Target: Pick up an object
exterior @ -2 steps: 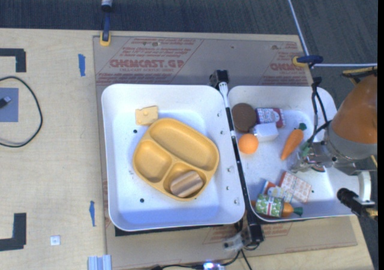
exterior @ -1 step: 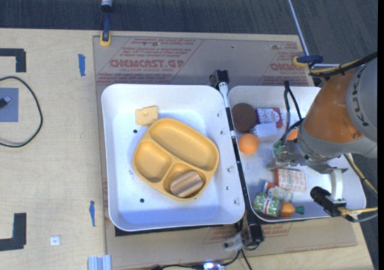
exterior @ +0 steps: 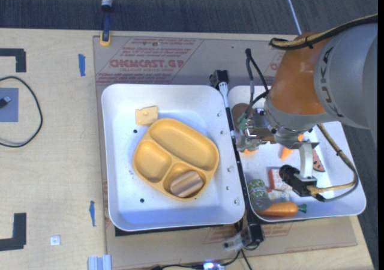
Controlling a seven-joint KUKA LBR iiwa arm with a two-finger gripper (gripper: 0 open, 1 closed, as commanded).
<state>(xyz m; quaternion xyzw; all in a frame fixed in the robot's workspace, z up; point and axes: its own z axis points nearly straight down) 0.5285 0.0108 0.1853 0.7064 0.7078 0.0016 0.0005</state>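
Carrot (exterior: pixel 281 209) sits at the near edge of the right bin (exterior: pixel 354 200), next to a green can (exterior: pixel 258 191) and a small packet (exterior: pixel 277 177). Gripper (exterior: pixel 249 137) hovers low near the bins' shared wall; can't tell its state. I'd aim squarely over one item, avoiding that wall.

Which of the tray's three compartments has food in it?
The small compartment at the yellow tray's near-right end: it holds a brownish bread-like piece.
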